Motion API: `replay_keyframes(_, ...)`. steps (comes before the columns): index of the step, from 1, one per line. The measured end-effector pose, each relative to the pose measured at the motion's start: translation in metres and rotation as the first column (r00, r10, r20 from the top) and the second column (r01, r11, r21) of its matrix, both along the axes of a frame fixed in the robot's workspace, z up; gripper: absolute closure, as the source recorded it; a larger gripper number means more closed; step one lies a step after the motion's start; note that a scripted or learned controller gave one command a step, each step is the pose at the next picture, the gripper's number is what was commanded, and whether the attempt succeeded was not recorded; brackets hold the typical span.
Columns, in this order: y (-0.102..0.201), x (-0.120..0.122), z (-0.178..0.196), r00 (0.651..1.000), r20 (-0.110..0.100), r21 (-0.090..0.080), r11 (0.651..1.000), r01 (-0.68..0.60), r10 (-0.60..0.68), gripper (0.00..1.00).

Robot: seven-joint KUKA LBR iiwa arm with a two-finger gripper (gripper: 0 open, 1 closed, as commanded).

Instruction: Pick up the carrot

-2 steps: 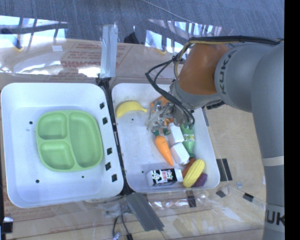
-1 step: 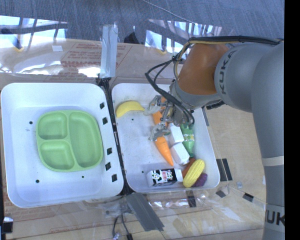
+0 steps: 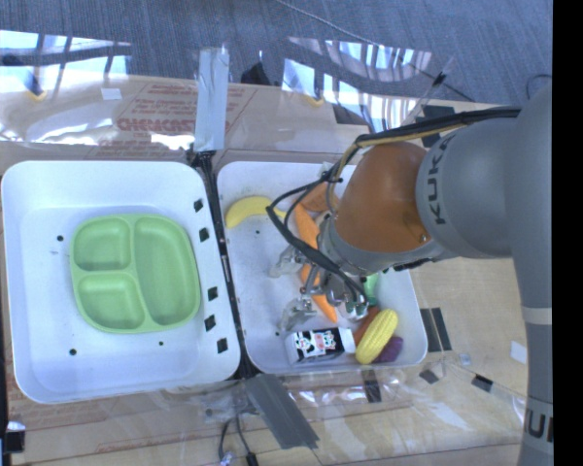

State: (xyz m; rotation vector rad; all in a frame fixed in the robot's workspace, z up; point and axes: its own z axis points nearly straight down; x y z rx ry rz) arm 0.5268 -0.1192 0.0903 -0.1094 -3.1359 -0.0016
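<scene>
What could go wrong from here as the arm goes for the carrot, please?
1. The carrot lies largely under the arm, so the end effector may miss it.
2. The corn cob, milk carton and banana crowd the right bin; a neighbour could be knocked or grabbed instead.

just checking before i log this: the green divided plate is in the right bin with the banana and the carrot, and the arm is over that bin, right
Not quite. The camera view shows the green divided plate alone in the left bin. The banana and the carrot are in the right bin, and the arm is indeed over that bin.
</scene>
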Motion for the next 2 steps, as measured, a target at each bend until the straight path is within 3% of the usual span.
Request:
replay_keyframes(1,0.001,0.002,0.011,1.0,0.004,-0.001,1.0,-0.01,0.01,1.0)
replay_keyframes(2,0.003,0.004,0.021,1.0,0.006,-0.001,1.0,-0.019,0.019,1.0)
